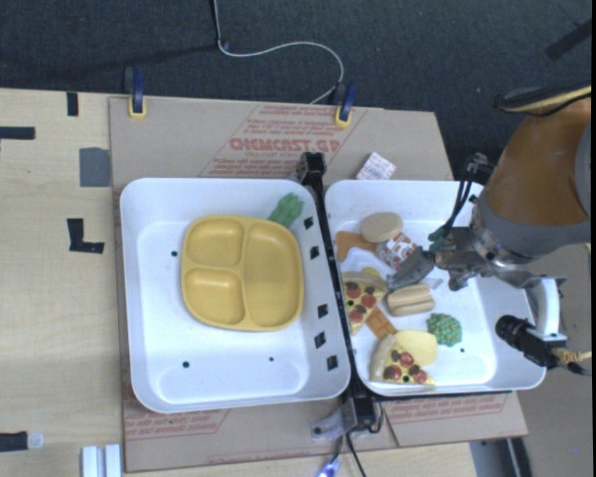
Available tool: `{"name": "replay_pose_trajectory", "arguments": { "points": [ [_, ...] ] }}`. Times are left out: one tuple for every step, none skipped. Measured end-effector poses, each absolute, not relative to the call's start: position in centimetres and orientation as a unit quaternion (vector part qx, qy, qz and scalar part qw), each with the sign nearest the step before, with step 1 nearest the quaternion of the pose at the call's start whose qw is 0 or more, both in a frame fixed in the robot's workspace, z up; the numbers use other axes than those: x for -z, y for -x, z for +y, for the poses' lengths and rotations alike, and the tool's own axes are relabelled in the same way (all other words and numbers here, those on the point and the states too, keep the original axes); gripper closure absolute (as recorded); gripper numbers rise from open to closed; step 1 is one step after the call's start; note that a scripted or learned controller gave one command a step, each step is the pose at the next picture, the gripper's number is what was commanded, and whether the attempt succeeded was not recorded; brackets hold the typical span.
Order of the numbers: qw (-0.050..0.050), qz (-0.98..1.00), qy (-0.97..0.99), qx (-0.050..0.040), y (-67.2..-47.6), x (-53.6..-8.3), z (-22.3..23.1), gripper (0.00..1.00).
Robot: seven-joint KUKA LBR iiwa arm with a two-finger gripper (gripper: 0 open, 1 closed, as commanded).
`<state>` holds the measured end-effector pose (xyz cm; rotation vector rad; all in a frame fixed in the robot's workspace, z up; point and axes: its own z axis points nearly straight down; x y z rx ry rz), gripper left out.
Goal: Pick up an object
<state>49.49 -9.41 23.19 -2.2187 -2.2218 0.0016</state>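
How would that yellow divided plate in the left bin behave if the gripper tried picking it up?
The yellow divided plate looks like rigid plastic, so probably stiff and light. It lies flat and wide, so likely hard to pinch except at its rim, and its smooth surface may slip.

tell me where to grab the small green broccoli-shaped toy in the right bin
Grip the small green broccoli-shaped toy across its bumpy rounded top, coming straight down from above. It sits apart on bare floor of the right white bin, with the yellow pizza-like wedge to its left, so closing front-to-back likely avoids that neighbour.
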Motion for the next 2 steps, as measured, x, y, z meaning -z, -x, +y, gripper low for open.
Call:
{"name": "replay_pose_trajectory", "arguments": {
  "points": [
    [0.001, -0.706, 0.708, -0.0021, -54.4, -11.8, -16.6, 0.00],
    [-0.004, -0.708, 0.706, 0.0003, -60.0, -8.6, -15.1, 0.00]
  ]
}}
